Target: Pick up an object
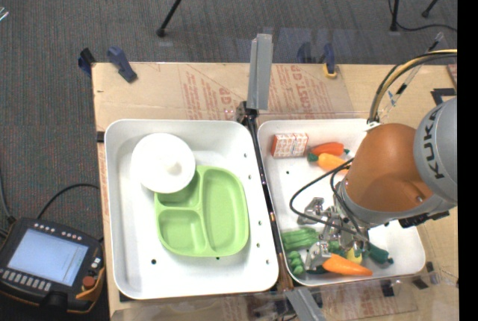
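Lying crosswise along the right bin's (418, 256) near edge, the toy carrot (346, 265) points right; the gripper (334, 239) hovers above it, finger state unclear. Left bin (119, 237) holds a green tray (216, 215).

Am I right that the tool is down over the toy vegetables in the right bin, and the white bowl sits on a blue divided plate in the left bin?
One error: the divided plate is green, not blue, as the camera view shows. The rest stands.
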Tool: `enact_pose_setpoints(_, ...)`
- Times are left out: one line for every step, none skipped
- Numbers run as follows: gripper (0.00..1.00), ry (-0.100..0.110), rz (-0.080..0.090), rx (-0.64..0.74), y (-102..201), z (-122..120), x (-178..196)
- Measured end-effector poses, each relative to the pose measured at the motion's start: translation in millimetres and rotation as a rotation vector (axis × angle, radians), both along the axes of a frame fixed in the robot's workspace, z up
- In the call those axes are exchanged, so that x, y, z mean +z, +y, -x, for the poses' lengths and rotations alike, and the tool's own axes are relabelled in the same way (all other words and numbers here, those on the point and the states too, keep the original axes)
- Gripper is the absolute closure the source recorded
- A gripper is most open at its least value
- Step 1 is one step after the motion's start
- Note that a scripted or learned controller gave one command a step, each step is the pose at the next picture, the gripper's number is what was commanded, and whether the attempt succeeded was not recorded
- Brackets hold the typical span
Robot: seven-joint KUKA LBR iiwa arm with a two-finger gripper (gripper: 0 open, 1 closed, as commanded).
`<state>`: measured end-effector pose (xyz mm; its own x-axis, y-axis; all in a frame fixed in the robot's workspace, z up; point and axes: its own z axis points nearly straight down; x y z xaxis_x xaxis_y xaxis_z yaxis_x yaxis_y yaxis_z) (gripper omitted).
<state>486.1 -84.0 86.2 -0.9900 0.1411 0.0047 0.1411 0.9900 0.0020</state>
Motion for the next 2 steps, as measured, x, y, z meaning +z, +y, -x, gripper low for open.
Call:
enact_pose_setpoints(0.0, -0.006, 0.002, 0.249, -61, -76, 1)
enact_pose_setpoints(0.0, -0.004, 0.0, 0.226, -53, -30, 1)
